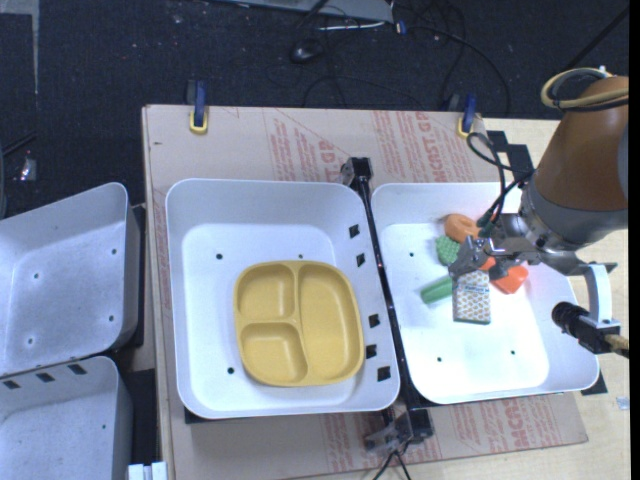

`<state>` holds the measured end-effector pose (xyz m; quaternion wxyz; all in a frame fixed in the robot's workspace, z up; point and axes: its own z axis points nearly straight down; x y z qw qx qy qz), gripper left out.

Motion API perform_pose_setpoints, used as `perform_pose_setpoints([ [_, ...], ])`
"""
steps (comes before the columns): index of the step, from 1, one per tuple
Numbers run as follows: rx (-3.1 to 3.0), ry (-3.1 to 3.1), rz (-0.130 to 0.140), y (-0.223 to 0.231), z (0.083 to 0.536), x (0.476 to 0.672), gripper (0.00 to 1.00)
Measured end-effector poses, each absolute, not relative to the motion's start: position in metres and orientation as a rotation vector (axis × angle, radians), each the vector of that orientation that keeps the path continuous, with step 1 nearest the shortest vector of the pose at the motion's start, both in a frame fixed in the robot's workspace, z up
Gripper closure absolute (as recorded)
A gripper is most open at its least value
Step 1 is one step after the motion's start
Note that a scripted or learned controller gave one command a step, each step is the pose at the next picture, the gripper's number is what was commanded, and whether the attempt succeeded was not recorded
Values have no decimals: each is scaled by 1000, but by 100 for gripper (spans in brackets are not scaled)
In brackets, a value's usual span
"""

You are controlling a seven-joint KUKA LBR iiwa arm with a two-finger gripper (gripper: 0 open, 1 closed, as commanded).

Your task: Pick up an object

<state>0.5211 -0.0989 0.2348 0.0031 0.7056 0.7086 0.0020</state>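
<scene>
The claw [478,258] hangs low over the cluster in the right bin [520,368], probably to grasp one item, with the grey sponge [472,298] just below it and the orange piece [460,226] just above; I cannot tell its state.

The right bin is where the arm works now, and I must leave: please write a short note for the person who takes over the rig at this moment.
Gripper: low in the right bin, over a small heap of things. The view does not show a thing held.
Things: an orange piece, a green piece, a green stick, a grey patterned block and a red-orange piece, all close together in the upper part of the right bin.
The yellow divided plate lies in the left bin.
Done: the arm has reached the heap.
Left: grip one thing and lift it.
</scene>
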Motion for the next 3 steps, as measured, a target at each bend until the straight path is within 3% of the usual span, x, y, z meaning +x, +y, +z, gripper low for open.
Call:
perform_pose_setpoints([
  [1, 2213, 2222, 5, -99, 288, 522, 100],
  [3, 2214, 2234, -2, 24, 261, 532, 100],
])
